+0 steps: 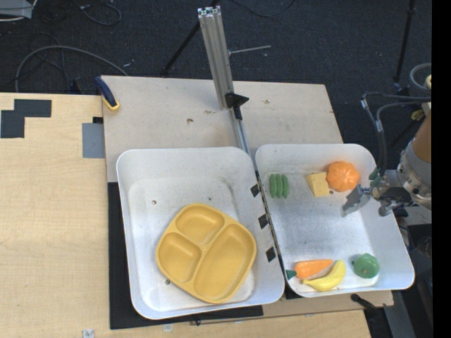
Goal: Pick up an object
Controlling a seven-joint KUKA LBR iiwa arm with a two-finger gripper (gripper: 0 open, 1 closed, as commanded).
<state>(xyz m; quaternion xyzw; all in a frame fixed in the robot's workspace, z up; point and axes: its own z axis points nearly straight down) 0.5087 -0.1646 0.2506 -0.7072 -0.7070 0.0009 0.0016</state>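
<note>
1. Six loose toy foods lie in the right bin [394,277], none of them lifted: an orange [342,176] touching a yellow cheese block [318,184], a green pea pod [279,186] near the inner wall, and along the front a carrot [312,267], a banana [328,279] and a green pepper [365,265]
2. Across the divider, the left bin [134,189] carries a yellow compartment plate [206,251], also untouched
3. At the right bin's right rim hovers the hand [356,201], just beside the orange and slightly in front of it; nothing sits between its prongs (whether they are spread or closed I cannot tell at this size)
4. My judgement: the pick is not yet made. Choosing a target, closing on it and raising it off the bin floor all remain, and the orange looks the nearest candidate
</note>
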